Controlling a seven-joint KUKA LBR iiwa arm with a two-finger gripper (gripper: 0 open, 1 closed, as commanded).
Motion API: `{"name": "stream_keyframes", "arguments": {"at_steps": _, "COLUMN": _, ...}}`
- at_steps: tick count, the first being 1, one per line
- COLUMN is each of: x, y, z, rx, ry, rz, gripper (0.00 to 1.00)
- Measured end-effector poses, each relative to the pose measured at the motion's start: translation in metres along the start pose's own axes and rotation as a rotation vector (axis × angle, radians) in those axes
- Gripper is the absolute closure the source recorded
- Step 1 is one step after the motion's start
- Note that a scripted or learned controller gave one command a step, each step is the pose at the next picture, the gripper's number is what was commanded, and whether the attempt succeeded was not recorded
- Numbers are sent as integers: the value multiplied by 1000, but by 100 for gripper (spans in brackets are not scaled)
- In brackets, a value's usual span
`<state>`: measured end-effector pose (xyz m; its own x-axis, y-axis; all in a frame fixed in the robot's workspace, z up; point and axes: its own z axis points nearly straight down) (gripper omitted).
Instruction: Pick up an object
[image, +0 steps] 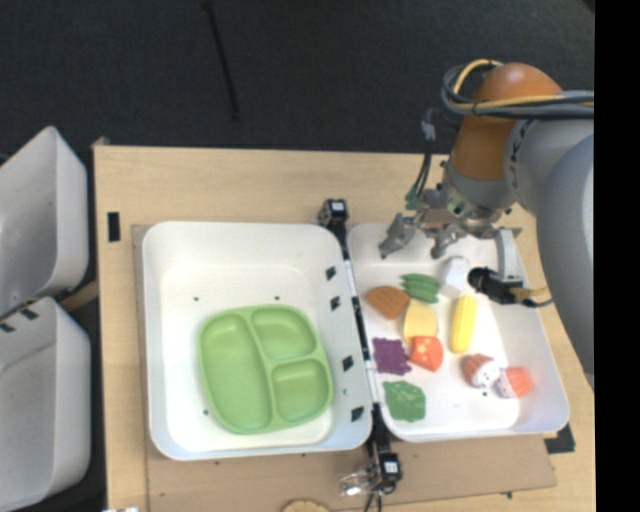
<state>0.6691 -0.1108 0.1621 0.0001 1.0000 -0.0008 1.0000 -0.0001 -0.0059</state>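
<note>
My gripper (420, 240) hangs over the far end of the right bin (545, 400), its two fingers spread open with nothing between them. Just below it lie a dark green pod (421, 287) and a brown bread piece (387, 300). Further toward the front are a yellow cheese wedge (421, 320), a corn cob (463, 322), a red-orange piece (427, 352), purple grapes (390, 355), a green leaf (405, 400), a white and red piece (482, 372) and an orange piece (517, 381).
The left bin (160, 300) holds a green divided plate (265, 368). A ridge with black clips (352, 300) separates the two bins. Bare wooden bench (220, 180) runs behind both bins.
</note>
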Motion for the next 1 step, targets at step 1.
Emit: {"name": "stream_keyframes", "arguments": {"at_steps": 1, "x": 0, "y": 1, "z": 65, "rx": 1, "ry": 0, "rz": -1, "gripper": 0}}
